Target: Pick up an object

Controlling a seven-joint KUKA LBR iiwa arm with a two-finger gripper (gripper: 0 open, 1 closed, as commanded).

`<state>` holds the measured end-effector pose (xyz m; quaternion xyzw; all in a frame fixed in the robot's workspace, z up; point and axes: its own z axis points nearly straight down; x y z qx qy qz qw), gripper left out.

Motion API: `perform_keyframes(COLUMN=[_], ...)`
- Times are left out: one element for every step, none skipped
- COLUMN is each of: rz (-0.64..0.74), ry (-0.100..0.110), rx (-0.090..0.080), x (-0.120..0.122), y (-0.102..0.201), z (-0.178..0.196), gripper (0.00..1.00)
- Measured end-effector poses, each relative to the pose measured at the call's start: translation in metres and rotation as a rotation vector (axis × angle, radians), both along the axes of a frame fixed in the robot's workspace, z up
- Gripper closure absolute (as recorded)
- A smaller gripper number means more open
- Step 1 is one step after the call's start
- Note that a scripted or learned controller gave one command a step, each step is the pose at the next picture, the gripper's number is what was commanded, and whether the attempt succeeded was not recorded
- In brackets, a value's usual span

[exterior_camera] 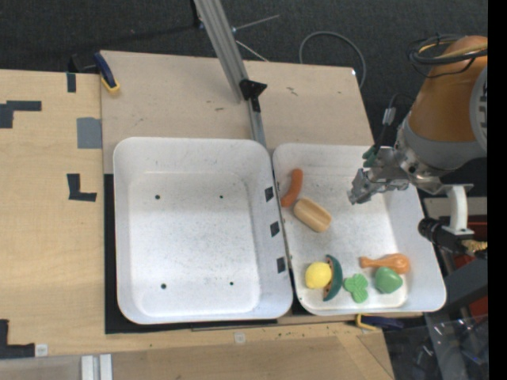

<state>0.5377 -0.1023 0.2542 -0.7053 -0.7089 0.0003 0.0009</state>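
Observation:
The right bin (341,161) holds several toy foods. An orange sausage (292,187) lies near its left wall, with a tan bread roll (312,214) just below it. Along the front sit a yellow lemon (318,275), a dark green curved pod (334,278), a small green broccoli piece (357,286), a green pepper (387,279) and an orange carrot (384,263). My gripper (360,194) hangs over the right bin's upper right part, to the right of the roll and apart from it. Nothing shows between its fingers.
The left bin (127,212) lies beside the right one. A slanted metal rail (226,46) crosses the bench from the top to the bins' shared edge. The grey and orange arm (447,109) comes in at the right. A blue and yellow clamp (105,71) sits at the bench's far left corner.

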Motion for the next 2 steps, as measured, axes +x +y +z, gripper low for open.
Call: perform_keyframes(rz=[0.002, 0.003], ry=[-0.001, 0.000], rx=[0.000, 0.001], x=[0.018, 0.022], y=[0.058, 0.116], z=[-0.002, -0.002], gripper=[1.00, 1.00])
